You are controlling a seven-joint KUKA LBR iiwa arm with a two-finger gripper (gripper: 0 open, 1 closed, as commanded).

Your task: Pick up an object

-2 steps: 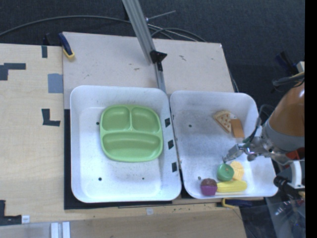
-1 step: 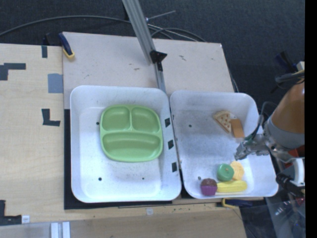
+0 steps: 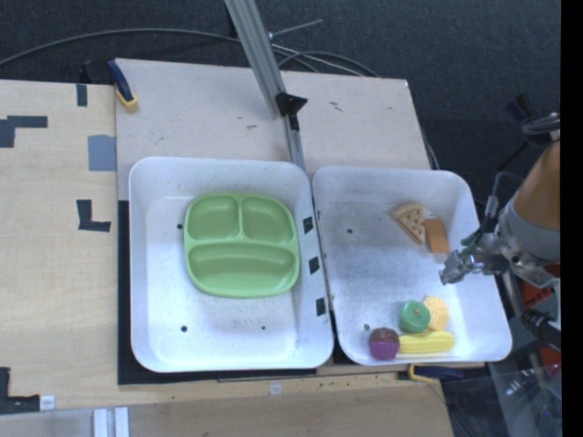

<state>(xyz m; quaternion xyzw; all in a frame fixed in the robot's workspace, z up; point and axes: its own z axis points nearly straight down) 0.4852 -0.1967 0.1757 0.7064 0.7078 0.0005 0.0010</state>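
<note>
The claw (image 3: 453, 271) hangs over the right edge of the right-hand shallow white plastic bin (image 3: 364, 198), at mid-height of that wall; arm enters from the right, orange band visible above the wrist. Whether the claw stands wide or narrow cannot be told at this resolution. Nothing is seen between its tips.

Candidate objects, all in the right bin:
- Tan wedge-shaped toy slice (image 3: 411, 218) with an orange block-shaped piece (image 3: 436, 237) touching it, just up and left of the claw, near the bin's far right corner.
- Green round toy piece (image 3: 414, 316), pale yellow lumpy piece (image 3: 438, 311) beside it, below the claw and slightly left.
- Dark purple round toy (image 3: 383, 342) and yellow elongated toy (image 3: 426, 341) touching at the bin's near wall, further below the claw.

Left of the claw, well apart, the left white bin (image 3: 150, 271) carries a green three-compartment plastic tray (image 3: 241, 244).

The light wooden counter (image 3: 55, 271) extends left. A slanted grey metal rail (image 3: 257, 48) crosses above the bins, far up-left of the claw.
</note>
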